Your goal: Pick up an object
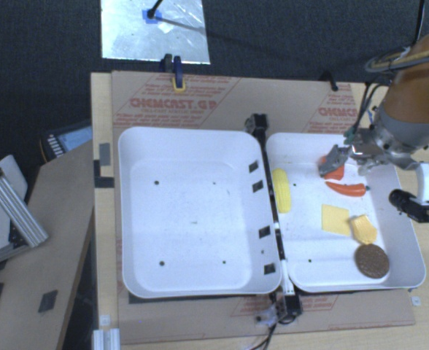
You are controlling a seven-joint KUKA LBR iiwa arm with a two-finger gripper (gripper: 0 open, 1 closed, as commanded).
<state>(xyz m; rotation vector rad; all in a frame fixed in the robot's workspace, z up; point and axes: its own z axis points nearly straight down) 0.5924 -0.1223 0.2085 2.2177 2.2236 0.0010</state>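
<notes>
White plastic forms the left bin [192, 217], and nothing lies on its floor. Use the black hinge strip [269, 210] between the two bins as the landmark. Just right of it, in the right bin [408, 268], lies a yellow corn cob [281, 189], lengthwise along the strip. Further right of the strip sit a flat yellow slice [335, 219], a smaller yellow chunk [364, 229] touching its far corner, and a brown round biscuit [373, 260] nearer the front wall. Above these, well right of the strip, a red-orange pepper [346, 189] lies on the bin floor, and a second orange piece [334, 171] sits right at the tool [336, 162].

The tool hangs low over that orange piece, the grey arm [411, 100] behind it. Whether its fingers are apart or closed, I cannot tell; the piece is partly hidden by them, so no hold can be claimed.

To do this grasp well, I judge the tool should centre over the orange piece, straddle its narrow width, press down to the bin floor, close firmly, then lift straight up, clear of the pepper.
</notes>
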